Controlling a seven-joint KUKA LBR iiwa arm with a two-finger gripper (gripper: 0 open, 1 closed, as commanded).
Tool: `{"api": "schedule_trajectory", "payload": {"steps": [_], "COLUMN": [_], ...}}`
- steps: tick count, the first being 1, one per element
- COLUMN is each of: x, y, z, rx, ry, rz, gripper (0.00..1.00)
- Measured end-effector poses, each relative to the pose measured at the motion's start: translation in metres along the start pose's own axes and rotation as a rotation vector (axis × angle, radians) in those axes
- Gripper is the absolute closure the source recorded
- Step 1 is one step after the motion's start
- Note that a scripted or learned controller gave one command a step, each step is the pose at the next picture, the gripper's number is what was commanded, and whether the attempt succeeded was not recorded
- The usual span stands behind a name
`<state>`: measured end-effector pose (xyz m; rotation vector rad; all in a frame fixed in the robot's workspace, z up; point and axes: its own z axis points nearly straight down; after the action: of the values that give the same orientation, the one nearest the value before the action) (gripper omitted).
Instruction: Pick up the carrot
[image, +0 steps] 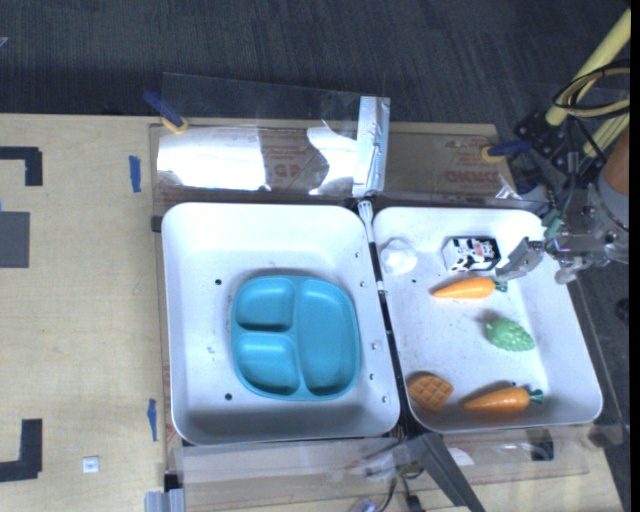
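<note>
The wooden worktop carries two shallow white bins side by side. The left bin holds a blue divided plate, three compartments, lying flat near its middle. The right bin holds the smaller things. Two carrots lie here — one carrot in the upper middle, its green end toward the right, and a second carrot near the front edge. Between them sits a green leafy vegetable; a round waffle lies just left of the second carrot. A black-and-white toy sits just above the upper carrot. The tool hangs at the right bin's upper right, near the upper carrot's green end; whether it is open or closed I cannot tell.
</note>
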<state>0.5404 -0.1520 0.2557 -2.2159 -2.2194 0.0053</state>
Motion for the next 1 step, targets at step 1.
{"api": "schedule_trajectory", "payload": {"steps": [1], "x": [-0.0179], "y": [0.0325], "z": [0.1107], "rx": [0.004], "ry": [0.002], "rz": [-0.169], "gripper": [0.00]}}
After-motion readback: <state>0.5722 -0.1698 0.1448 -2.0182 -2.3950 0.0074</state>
